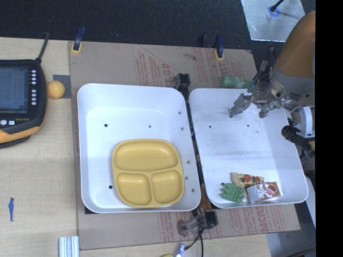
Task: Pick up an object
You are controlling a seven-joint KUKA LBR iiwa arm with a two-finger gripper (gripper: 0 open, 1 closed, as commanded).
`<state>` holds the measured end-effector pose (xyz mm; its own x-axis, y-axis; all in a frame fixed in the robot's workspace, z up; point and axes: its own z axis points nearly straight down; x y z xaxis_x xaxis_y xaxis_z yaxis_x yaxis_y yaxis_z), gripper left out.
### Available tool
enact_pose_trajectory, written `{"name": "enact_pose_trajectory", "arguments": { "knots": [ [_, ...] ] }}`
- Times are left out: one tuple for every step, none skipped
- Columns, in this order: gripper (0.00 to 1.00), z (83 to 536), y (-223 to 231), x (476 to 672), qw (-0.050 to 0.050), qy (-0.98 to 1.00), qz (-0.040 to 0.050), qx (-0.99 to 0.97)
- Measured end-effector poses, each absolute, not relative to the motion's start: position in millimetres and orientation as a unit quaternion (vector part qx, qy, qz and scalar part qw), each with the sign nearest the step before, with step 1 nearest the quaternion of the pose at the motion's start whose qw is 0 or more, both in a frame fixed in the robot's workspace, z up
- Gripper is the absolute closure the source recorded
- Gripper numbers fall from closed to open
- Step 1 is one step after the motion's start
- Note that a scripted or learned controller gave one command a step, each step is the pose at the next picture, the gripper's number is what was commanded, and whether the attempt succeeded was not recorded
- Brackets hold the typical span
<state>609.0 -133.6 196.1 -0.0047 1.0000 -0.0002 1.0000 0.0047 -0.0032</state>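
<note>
Bench: two bins (86,143) | yellow tray (147,171) left | fingers (249,107) spread, nothing held

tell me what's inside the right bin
The right bin holds a green toy, a pizza slice and a red-and-white packet at its near edge. The hand hovers over its far end.

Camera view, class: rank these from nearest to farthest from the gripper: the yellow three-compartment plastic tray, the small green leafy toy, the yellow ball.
1. Small green leafy toy, right bin's near edge, below the gripper.
2. Yellow three-compartment plastic tray, left bin.
3. Yellow ball, on the bench left of both bins.
</note>
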Motion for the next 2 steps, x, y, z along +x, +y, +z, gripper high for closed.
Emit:
{"name": "enact_pose_trajectory", "arguments": {
  "knots": [
    [0.00,90.4,-131.4,605.2,0.002,-0.709,0.0026,-0.705],
    [0.00,92.4,-143.5,656.7,0.001,-0.709,0.0001,-0.706]
  ]
}}
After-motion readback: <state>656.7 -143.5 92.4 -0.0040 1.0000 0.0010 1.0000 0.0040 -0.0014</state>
